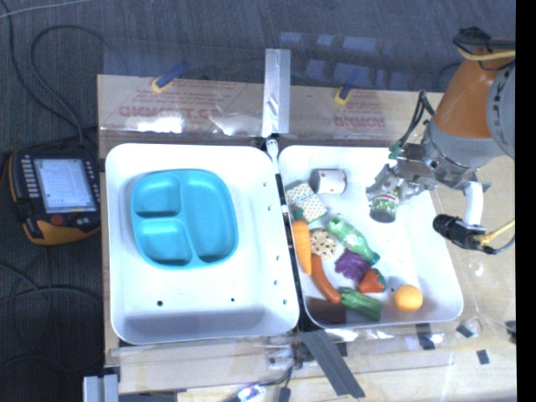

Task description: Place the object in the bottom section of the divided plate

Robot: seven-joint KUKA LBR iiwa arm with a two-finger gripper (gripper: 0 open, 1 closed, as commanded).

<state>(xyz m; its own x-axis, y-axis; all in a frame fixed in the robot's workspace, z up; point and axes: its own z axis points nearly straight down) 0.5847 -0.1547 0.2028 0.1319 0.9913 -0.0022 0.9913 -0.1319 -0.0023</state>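
Note:
A blue divided plate [184, 216] lies in the left bin [201, 316], with two small sections on its left side and one large section on its right. My gripper [387, 198] hangs over the upper right part of the right bin [435, 258], far to the right of the plate. A small round dark-and-green object [383, 208] sits between its fingertips, and the fingers are shut on it.
The right bin holds a silver can [328, 180], a checkered piece [303, 198], a carrot [301, 243], a cookie [322, 243], a green bottle [352, 237], purple grapes [352, 265] and an orange ball [408, 297]. The bins' rims [283, 224] meet between gripper and plate.

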